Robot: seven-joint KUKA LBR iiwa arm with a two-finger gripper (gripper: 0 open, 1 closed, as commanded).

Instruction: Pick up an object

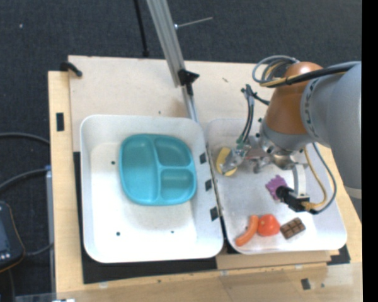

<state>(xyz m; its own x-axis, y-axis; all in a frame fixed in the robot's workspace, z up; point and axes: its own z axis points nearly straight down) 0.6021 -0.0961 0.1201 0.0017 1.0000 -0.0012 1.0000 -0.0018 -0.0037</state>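
Nearest the camera, along the front wall of the right bin [331, 244], we find three loose items in a row: one orange carrot-shaped piece [246, 231], one orange rounded piece [268, 225] touching it, and one brown chocolate-like block [293, 228] just beside that. We count two more items farther back in the same bin: one purple piece [276, 185] near the middle and one yellow piece [224, 160] against the left wall, giving five candidate objects in total. We judge that the loose, separated layout gives the end effector [249, 162] room to approach each item from above. The left bin [101, 231] holds one teal divided plate [157, 169] lying flat, well apart from the pick zone; we read it as a drop area or a distractor, though we cannot confirm which. We count two bins on one wooden surface [126, 80]. The arm [324, 109] reaches in from the right, and its wrist hangs low over the back of the right bin, with the end effector just beside the yellow piece. This placement suggests the yellow piece is the intended target. We cannot tell whether the end effector is apart or together, and we see no item gripped.
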